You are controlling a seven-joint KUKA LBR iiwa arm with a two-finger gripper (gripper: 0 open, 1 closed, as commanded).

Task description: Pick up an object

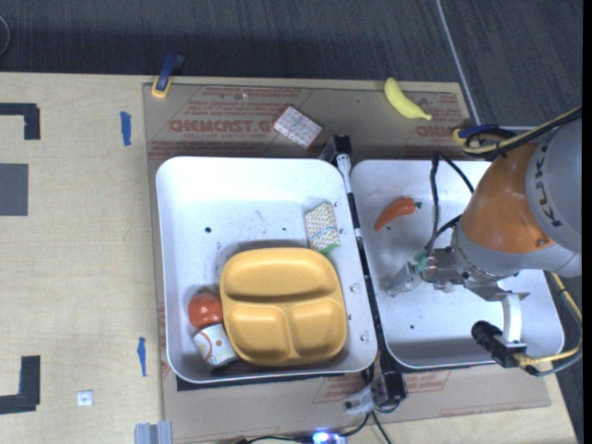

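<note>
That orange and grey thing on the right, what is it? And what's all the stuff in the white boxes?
It's a robot arm, seen by a camera looking down from above. Its gripper hangs over the right bin, near an orange carrot-like toy. I can't see anything held. The left bin has a yellow tray, a red and white toy and a small patterned packet. A yellow banana and a small box lie outside, behind the bins.

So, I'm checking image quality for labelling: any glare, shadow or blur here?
Camera view: even overhead light, mild glare on the yellow tray; the arm shades the right bin floor beneath it; the gripper looks slightly soft; the orange carrot stays sharp.
</note>
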